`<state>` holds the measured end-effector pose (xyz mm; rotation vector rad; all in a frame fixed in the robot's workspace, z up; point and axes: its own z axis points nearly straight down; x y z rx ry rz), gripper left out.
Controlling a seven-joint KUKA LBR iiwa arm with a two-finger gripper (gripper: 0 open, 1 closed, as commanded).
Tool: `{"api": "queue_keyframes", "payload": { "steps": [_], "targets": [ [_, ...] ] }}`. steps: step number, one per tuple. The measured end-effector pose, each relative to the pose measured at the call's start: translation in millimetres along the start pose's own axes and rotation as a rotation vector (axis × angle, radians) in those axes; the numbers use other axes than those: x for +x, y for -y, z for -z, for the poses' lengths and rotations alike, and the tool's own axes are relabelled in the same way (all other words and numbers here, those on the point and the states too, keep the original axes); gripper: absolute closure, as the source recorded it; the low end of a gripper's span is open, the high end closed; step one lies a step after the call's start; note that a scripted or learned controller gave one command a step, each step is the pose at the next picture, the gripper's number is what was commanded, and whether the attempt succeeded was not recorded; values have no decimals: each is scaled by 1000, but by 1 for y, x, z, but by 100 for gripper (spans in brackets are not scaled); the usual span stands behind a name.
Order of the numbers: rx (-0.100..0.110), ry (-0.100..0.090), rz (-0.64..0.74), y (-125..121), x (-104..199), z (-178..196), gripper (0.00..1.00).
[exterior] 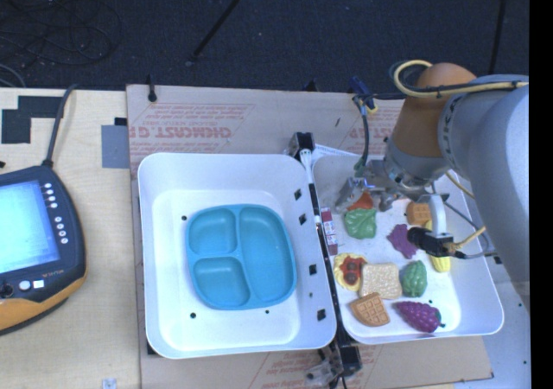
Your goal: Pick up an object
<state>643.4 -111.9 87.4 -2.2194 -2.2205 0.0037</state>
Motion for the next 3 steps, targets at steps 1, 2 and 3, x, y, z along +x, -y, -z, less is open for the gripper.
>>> {"api": "queue_keyframes", "payload": {
  "steps": [1,2,3],
  "targets": [
    [1,-1,2,0,8,0,0],
    [-1,0,-1,0,-7,0,0],
    [0,0,1,0,2,0,0]
  ]
}}
